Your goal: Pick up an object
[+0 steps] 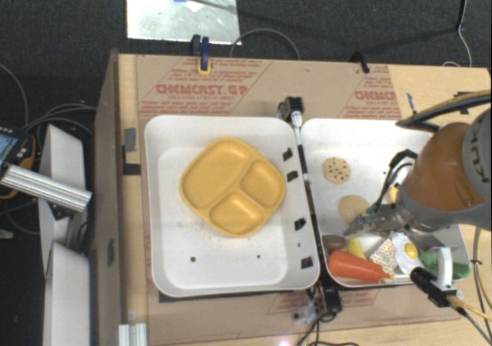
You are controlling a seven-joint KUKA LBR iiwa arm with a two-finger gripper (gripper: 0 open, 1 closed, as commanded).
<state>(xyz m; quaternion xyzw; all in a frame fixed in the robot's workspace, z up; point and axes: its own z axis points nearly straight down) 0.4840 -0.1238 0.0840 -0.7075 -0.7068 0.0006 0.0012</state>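
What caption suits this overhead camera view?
Robot arm reaching over toy food in the right bin; yellow divided plate in the left.

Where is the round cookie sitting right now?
The cookie lies in the right bin, toward its upper left, near the divider between bins, above a tan disc.

Grey arm, orange band, black cables

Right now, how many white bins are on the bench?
2. The left bin holds a yellow divided plate. The right bin sits right beside it, holding a cookie and toy food near the arm.
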